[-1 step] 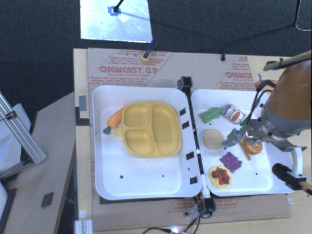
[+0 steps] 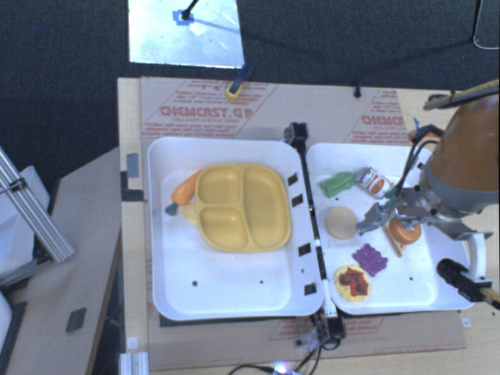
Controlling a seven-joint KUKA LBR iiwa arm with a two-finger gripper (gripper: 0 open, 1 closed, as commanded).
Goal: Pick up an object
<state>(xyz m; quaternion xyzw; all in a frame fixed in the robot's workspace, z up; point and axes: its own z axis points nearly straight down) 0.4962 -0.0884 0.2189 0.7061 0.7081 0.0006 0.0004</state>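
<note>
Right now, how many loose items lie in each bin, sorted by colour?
Left bin:
Yellow: 1, divided plate
Orange: 1, carrot

Right bin:
Green: 1
Tan: 1
Purple: 1
Yellow-red: 1
Orange: 1
Red-white: 1

Total: 8

— What lies in the left white plastic bin (image 2: pixel 168 287)?

— A yellow three-compartment plastic tray (image 2: pixel 238 207) at its centre; an orange toy carrot (image 2: pixel 186 187) touches the tray's left edge.

— And the right white plastic bin (image 2: pixel 422 291)?

— A green toy vegetable (image 2: pixel 337 183) and a small labelled can (image 2: pixel 373 182) sit side by side at the top. A round tan disc (image 2: pixel 341 222) lies below them, a purple grape cluster (image 2: pixel 369 258) lower right of it, a toy pizza (image 2: pixel 353 281) nearest the bottom. The two-finger gripper (image 2: pixel 373 223) hangs just right of the disc.
</note>
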